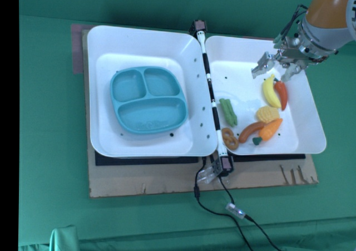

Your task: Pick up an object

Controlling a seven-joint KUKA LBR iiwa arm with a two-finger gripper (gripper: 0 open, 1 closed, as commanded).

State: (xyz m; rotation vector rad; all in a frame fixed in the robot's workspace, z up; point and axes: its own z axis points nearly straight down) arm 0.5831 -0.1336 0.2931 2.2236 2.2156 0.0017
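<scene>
Currently the gripper (276,68) hangs over the far part of the right bin (311,133), fingers spread with nothing between them, so this reads as the approach step, grasp not yet made. Nearest candidate is the banana (271,92), lying flat just below the fingertips, yellow, curved, long axis running roughly away from the camera; a red chili pepper (282,94) lies touching its right side, which crowds one side of any pinch. Next move probably calls for a drop straight down with the fingers straddling the banana across its short width, then a close; risk is one finger landing on the pepper or nudging both. Other toy food sits nearer the front of the same bin: a yellow corn piece (267,114) just beside the banana's near end, an orange carrot (271,129) with green top, a sausage (250,131) touching the carrot, a pretzel (229,138) near the divider, and a green bean pod (228,111) alone toward the middle, the easiest isolated target. Left bin (100,133) holds a teal divided plate (148,99), three compartments, nothing in them.
</scene>
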